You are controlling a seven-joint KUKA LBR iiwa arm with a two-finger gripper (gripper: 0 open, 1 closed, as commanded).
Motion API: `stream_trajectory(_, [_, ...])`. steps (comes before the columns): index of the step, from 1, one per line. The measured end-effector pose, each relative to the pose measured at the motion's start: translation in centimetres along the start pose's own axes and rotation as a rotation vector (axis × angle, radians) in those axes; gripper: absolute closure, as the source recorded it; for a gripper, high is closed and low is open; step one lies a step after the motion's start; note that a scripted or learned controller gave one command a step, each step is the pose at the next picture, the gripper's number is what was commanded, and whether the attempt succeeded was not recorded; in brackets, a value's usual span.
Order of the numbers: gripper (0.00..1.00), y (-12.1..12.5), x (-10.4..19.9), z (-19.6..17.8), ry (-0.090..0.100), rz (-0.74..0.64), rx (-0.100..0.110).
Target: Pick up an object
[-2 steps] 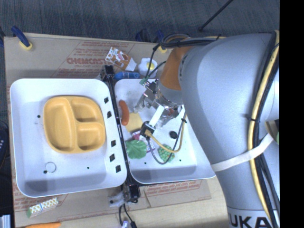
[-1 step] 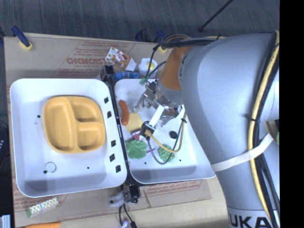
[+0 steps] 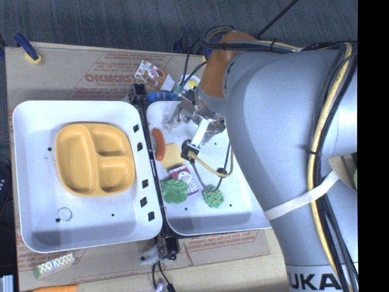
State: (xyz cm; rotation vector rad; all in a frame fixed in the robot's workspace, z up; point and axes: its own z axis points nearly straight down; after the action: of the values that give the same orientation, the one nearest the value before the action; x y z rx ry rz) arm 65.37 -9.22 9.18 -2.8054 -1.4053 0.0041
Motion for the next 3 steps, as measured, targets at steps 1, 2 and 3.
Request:
stream_trajectory(1, [0.00,-4.4,6.3,-10.1,0.001,-0.097,-0.001])
stream_trajectory(2, [0.00,-3.7,5.2,-9.9,-0.002,-0.262,0.003])
stream_trajectory(3, [0.00,-6.4,6.0,-9.9,-0.002,-0.399,0.001])
